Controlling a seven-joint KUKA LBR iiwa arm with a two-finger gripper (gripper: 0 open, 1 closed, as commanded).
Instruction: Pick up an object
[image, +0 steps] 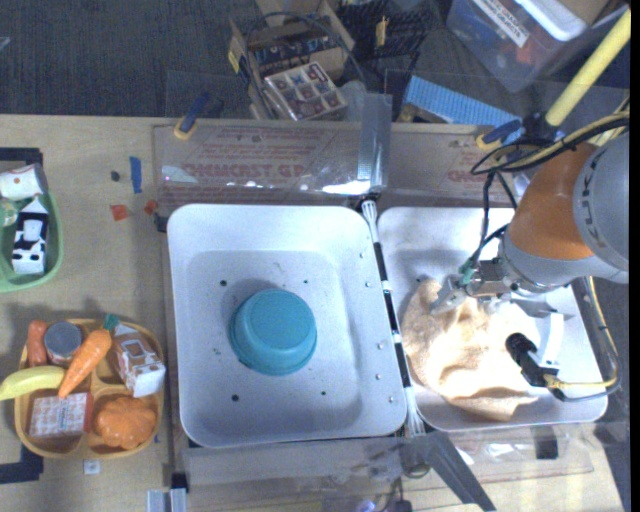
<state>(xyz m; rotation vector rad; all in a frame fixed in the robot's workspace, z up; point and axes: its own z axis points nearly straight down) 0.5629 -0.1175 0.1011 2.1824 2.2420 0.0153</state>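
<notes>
A teal bowl (274, 331) lies upside down near the middle of the left bin (200, 240). A crumpled tan cloth (460, 350) fills the front half of the right bin (420, 225). My gripper (462, 288) hangs low over the right bin, right at the cloth's upper edge, with the grey and orange arm (560, 220) reaching in from the right. The arm's wrist hides part of the cloth's right side. I see nothing lifted off the bin floor.
On the bench at the left stand a yellow tray (20, 415) of toy food with a carrot (85, 362) and a banana (28, 381), and a green bowl (50, 262). A clear plastic sheet (260, 165) lies behind the bins.
</notes>
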